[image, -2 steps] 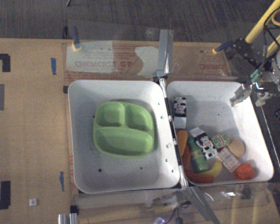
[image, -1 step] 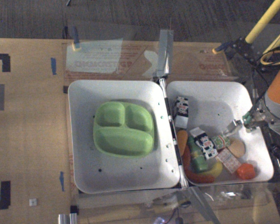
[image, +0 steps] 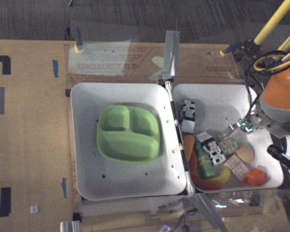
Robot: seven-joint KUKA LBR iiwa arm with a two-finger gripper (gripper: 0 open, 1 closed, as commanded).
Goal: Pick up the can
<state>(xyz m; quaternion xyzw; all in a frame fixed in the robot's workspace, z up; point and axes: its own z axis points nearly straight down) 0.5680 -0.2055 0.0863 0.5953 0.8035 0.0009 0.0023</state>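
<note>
The can (image: 229, 145), a small tin with a greenish and pink label, lies on its side in the right bin (image: 217, 98), among other toy groceries. My gripper (image: 243, 125) hangs over the right bin's right half. In the image it sits just up and to the right of the can, close to it. The grey arm with its orange band (image: 280, 88) comes in from the right edge. Nothing shows as held by the gripper.
Around the can lie a cow-patterned carton (image: 212, 152), a green bottle (image: 205, 162), a round biscuit (image: 245, 153), a cracker box (image: 236, 166), a red item (image: 255, 177), a banana (image: 223, 177) and a carrot (image: 188, 144). Another cow-patterned carton (image: 187, 111) lies by the divider. The left bin (image: 87, 129) holds a green divided plate (image: 128, 133).
</note>
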